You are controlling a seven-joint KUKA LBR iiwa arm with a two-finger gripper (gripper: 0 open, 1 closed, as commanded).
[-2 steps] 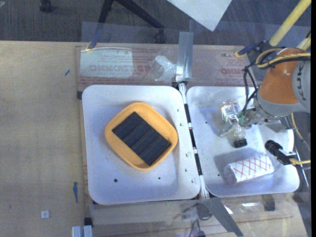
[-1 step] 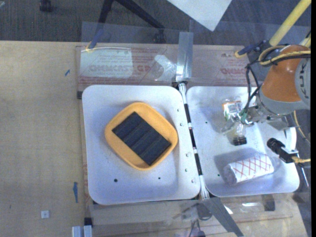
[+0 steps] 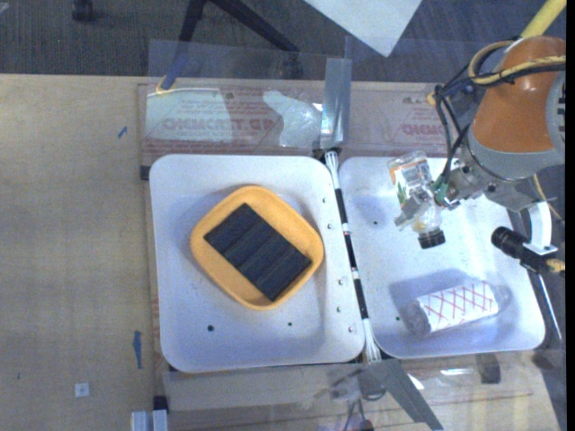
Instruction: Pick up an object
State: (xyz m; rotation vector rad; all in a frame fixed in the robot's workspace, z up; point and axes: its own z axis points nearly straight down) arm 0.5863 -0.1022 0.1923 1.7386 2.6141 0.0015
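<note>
Two shallow white bins sit side by side on the tabletop (image 3: pixel 72 241), and I reach in from the right, my grey arm (image 3: pixel 521 106) with its orange band hanging over the far right corner of the right bin (image 3: pixel 382 326). My pincer (image 3: pixel 420 206) hovers over the far half of that bin, close to its middle; whether it is spread or pressed together I cannot tell from this angle. A small clear, glinting piece shows at the pincer's tip, but I cannot tell whether it is part of me or a separate thing. One object lies in the right bin: a clear cylinder with a red criss-cross pattern (image 3: pixel 456 305), resting on its side near the near edge, well apart from my pincer. The left bin (image 3: pixel 171 330) also holds one object: a yellow rounded-square tray with a dark ribbed insert (image 3: pixel 256 245), sitting at a slant about the bin's centre.
</note>
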